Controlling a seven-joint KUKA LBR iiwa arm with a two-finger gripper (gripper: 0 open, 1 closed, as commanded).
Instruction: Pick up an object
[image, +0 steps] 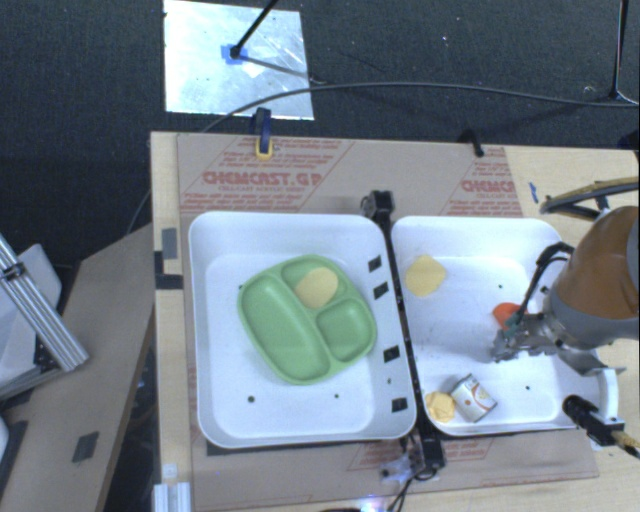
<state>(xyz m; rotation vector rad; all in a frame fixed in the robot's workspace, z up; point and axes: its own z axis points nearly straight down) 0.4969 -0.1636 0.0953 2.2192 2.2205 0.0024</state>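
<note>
My gripper (504, 344) is low inside the right bin (470, 240), near its right side, with the arm coming in from the right. A small orange-red object (504, 312) lies just beyond the gripper's tip, close to it or touching it; I cannot tell which. A pale yellow round piece (425, 275) rests at the bin's far left. A silver can (473, 397) lies on its side at the front edge, with a small yellow object (439, 405) beside it.
The left bin (230, 400) holds a green divided plate (290, 335) with a yellow piece (317, 287) in its far compartment. Black clips run along the wall between the bins (393, 320). A blue clamp (262, 130) grips the board's far edge.
</note>
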